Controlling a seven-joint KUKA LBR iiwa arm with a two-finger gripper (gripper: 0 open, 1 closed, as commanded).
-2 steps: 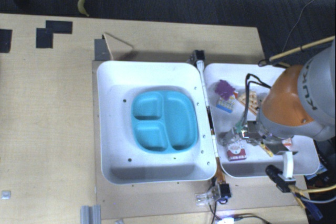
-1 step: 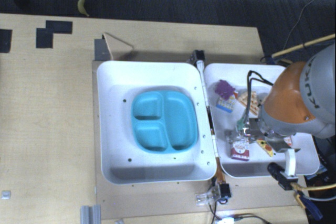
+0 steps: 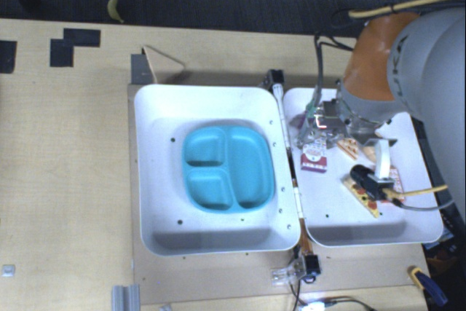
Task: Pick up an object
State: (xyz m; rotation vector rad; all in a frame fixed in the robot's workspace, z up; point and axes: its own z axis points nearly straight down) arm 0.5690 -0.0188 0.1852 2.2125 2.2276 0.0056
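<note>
Blue divided tray (image 3: 227, 167) in left bin (image 3: 156, 156)

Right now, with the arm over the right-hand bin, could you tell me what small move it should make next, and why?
Probably a short descent. The gripper hangs over the right bin, just above a small red and white packet, with nothing seen between its fingers. The blue divided tray sits apart in the left bin. I'd lower straight onto the packet, though height is hard to judge from this slant.
</note>
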